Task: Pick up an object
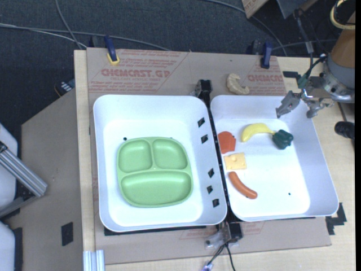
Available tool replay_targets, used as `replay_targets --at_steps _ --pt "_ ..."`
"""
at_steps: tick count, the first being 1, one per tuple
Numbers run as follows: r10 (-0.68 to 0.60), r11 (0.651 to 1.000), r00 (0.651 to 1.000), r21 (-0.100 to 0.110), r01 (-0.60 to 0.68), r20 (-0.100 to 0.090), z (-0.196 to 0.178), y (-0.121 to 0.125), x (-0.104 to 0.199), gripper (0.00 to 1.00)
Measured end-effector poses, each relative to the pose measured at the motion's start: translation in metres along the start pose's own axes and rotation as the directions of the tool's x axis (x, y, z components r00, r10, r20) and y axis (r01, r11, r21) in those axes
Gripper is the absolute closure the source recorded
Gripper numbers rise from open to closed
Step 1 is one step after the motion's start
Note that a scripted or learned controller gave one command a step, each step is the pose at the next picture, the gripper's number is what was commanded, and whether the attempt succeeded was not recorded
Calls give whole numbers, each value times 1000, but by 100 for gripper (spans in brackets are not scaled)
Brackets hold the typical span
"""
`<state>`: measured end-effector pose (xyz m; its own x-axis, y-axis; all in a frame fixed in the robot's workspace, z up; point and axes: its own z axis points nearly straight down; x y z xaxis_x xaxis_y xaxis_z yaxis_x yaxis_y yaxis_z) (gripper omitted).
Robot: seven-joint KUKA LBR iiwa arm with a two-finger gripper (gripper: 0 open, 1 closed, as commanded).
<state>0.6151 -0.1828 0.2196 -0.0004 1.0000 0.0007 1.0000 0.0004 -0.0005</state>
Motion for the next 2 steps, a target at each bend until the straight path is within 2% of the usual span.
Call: replay_targets --at_steps 1,2 --pt "1 1000 1000 6 -1 -1 50 -10 -4 0" --pt "1 1000 1000 5 -1 -1 95 -9 -10 0"
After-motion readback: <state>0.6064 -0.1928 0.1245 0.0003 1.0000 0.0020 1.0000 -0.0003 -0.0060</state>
